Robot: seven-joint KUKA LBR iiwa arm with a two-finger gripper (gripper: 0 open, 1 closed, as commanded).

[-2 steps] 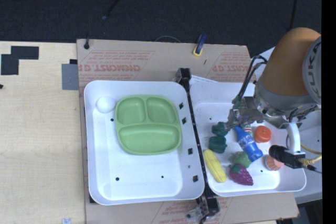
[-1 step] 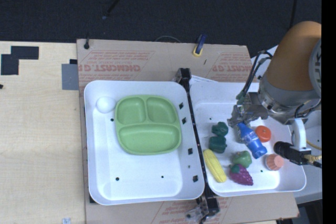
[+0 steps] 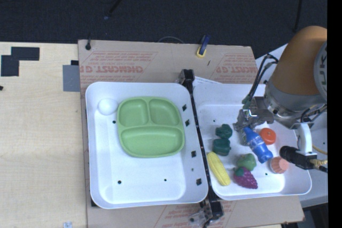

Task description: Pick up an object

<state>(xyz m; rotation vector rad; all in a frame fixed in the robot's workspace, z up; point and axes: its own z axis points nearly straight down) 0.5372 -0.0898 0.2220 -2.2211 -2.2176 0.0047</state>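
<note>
The right bin (image 3: 299, 185) holds several small toys. A blue bottle (image 3: 258, 146) lies slanted near its middle, with an orange piece (image 3: 268, 136) just right of it. My gripper (image 3: 247, 120) hangs low over the bottle's upper left end, touching or nearly touching it. Two dark green pieces (image 3: 223, 131) (image 3: 221, 146) lie to the left of the bottle. Toward the front of the bin lie a yellow corn cob (image 3: 218, 168), a green vegetable (image 3: 247, 161), purple grapes (image 3: 245, 178) and a pinkish piece (image 3: 277, 165).
The left bin (image 3: 101, 179) carries a green divided plate (image 3: 150, 127) and a white ball (image 3: 107, 106) in its far left corner. A black divider (image 3: 195, 131) separates the bins. My arm's orange band (image 3: 302, 64) looms over the right bin's far right.
</note>
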